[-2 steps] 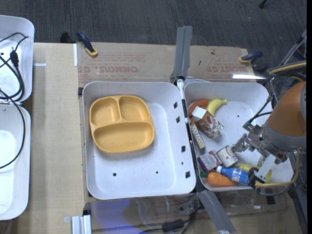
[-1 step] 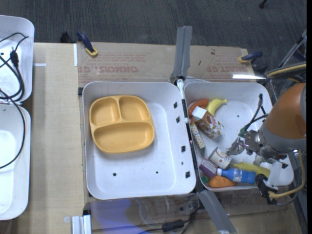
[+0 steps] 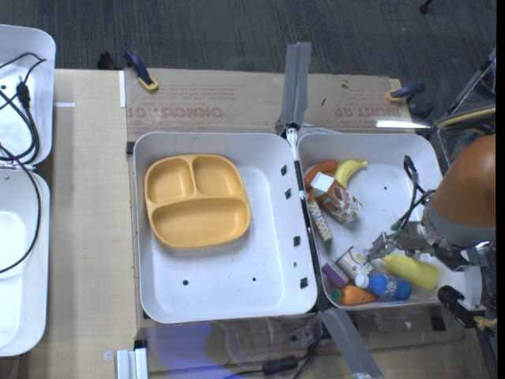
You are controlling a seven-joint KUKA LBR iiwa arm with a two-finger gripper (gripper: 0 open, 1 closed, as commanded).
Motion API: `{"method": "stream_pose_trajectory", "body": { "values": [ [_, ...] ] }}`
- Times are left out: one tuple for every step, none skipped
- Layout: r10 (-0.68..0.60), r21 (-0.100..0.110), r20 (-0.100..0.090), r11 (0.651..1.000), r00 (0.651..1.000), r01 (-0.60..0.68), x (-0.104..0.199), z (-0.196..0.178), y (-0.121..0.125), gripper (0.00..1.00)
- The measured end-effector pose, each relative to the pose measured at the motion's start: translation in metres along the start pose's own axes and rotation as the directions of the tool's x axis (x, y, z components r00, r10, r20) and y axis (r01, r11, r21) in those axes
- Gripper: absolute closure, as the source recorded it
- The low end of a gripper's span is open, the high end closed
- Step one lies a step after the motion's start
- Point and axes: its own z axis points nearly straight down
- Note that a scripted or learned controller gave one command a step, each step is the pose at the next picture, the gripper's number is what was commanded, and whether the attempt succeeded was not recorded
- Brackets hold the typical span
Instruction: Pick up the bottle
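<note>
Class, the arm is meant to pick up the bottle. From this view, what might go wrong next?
1. The yellow bottle lies on its side against the blue ball and carrot, so the claw could nudge or catch those instead.
2. The bottle lies near the right bin's wall, which may crowd the approach.
</note>
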Motion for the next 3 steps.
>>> {"method": "stream_pose_trajectory", "body": {
  "values": [
    [-0.171, -0.002, 0.001, 0.985, 0.985, 0.171, -0.037, -0.001, 0.002, 0.00],
    [-0.290, 0.000, 0.000, 0.957, 0.957, 0.290, 0.005, 0.000, 0.000, 0.00],
    [-0.410, -0.002, 0.014, 0.912, 0.912, 0.410, 0.027, -0.002, -0.001, 0.00]
  ]
}}
